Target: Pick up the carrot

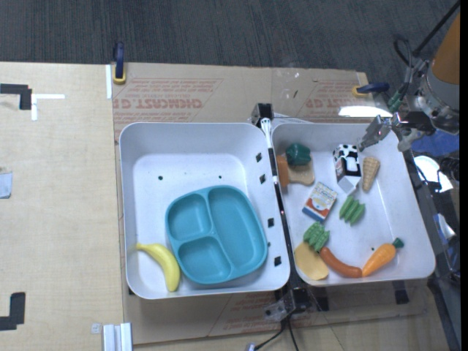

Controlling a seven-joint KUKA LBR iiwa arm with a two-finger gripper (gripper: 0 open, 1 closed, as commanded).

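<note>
The carrot (pixel 379 258) is orange with a green top and lies in the right bin (pixel 409 196), near its front right corner, with the leafy end pointing to the back right. My gripper (pixel 385 136) hovers over the bin's back right corner, far from the carrot. Its fingers look open, with nothing between them.
In the right bin, a red sausage (pixel 340 263) touches the carrot's tip, beside a yellow chip (pixel 311 264) and broccoli (pixel 316 236). Green beans (pixel 352 210), a small carton (pixel 320 201), a cone (pixel 371 172) and a black-and-white box (pixel 347 161) lie further back. The left bin holds a teal plate (pixel 216 232) and a banana (pixel 164 263).
</note>
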